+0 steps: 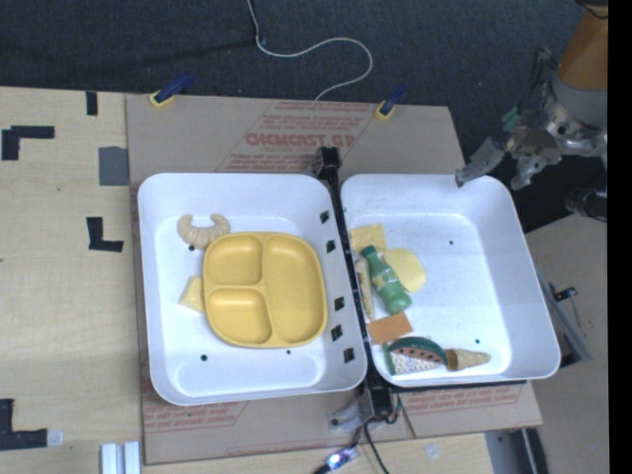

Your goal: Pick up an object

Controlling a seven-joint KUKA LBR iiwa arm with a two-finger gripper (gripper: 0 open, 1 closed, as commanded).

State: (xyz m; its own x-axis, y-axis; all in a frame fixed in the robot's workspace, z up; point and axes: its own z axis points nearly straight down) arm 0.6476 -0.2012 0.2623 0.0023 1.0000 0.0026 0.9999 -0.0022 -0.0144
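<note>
- Pincer [494,166] hangs off the far right corner of the right bin [494,215], up by the rim — can't tell from here if it's released or clenched, too dark and small; nothing seen in it.
- Arm [583,57] comes in from the right, orange band up top, wrist over the bench edge, not over any object yet.
- Pickable stuff in the right bin sits crowded vs. the left wall: green bottle [385,279] lying down, pale yellow round piece [407,268] touching it, yellow slice [369,237] just above, orange block [389,327] below.
- Near the front wall: watermelon slice [415,355] and cone-like piece [466,358], side by side.
- Left bin [237,191]: yellow divided plate [265,288], beige curled piece [201,229] near its top-left, small yellow wedge [192,292] tucked at its left edge.
- Risks, my guess — the cluster is so tight a descent may land on two items at once & push them apart w/o gripping.
- Bottle is round and on its side; likely rolls or squirts out if pinched off-centre.
- Items hug the bin walls, so one finger could hit the wall and stall.
- Plate prob. too wide and flat to get hold of.
</note>
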